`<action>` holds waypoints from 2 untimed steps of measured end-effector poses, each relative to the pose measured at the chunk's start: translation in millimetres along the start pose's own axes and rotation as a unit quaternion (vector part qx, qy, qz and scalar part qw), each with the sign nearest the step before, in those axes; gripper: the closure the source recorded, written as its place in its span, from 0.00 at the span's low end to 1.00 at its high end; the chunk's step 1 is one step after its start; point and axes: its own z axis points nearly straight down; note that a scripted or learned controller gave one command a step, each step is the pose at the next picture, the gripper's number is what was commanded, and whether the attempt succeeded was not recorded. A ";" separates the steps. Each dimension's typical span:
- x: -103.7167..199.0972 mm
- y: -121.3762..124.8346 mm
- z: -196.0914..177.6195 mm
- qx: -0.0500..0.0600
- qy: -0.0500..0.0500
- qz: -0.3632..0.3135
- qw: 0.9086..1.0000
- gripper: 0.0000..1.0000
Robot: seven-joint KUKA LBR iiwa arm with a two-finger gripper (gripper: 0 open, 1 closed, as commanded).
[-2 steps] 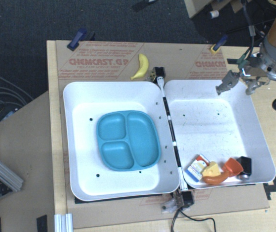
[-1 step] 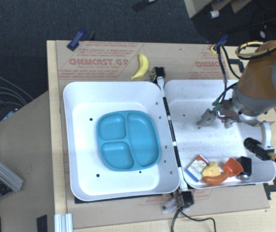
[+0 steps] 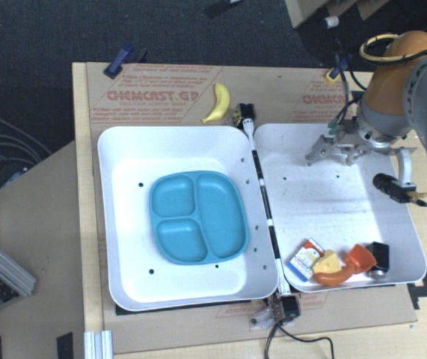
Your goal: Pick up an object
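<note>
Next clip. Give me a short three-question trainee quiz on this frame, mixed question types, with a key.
1. True or false: the blue three-compartment plastic tray lies in the right white bin.
2. The yellow toy banana lies: A) in the left white bin; B) on the brown bench board beyond the bins; C) in the tray.
3. In which corner of the right bin is the cluster of small toy food pieces?

Key: 1 false, it is in the left bin. 2 B. 3 The near corner, far from the gripper.
</note>
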 end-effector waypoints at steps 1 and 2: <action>0.3 1.3 -11.5 -0.002 -0.001 -0.001 1.000 1.00; 0.4 1.2 -11.2 -0.002 -0.001 -0.001 1.000 0.00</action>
